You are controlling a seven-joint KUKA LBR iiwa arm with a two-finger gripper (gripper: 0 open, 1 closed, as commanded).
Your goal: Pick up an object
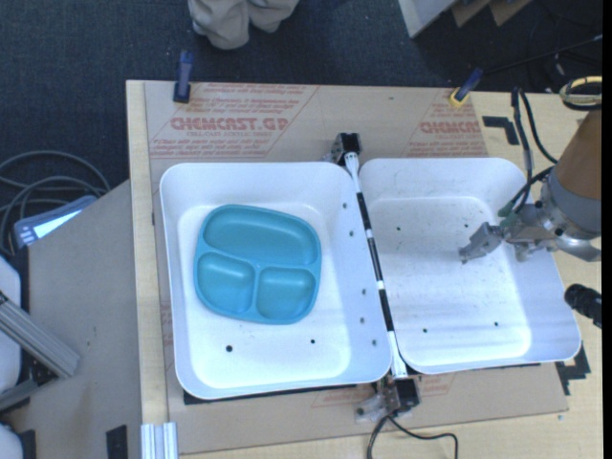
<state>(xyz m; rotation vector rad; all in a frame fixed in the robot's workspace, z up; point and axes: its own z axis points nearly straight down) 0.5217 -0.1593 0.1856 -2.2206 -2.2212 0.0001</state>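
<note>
- The counter (287, 113) is covered with a brown sheet printed in red lettering, and two shallow white bins sit on it side by side.
- The left bin (182, 256) holds a blue divided plate (258, 263), lying flat in the far-left part of the bin floor. It has one long compartment along the far side and two smaller ones on the near side.
- A few small dark specks lie on the left bin's floor near the plate.
- The right bin (430, 342) has a floor peppered with fine dark specks; no larger item can be made out in it.
- The arm (579, 185) comes in from the right edge, over the right wall of the right bin.
- The pincer (475, 246) points leftward and sits low over the middle-right of the right bin's floor, well apart from the plate.
- Whether the pincer is spread or pressed together cannot be told; nothing is visibly caught in it.
- A dark strip with clamps (368, 256) runs between the two bins from far to near.
- Beyond the far edge of the counter, a person's light trousers (244, 3) show against the dark floor.
</note>
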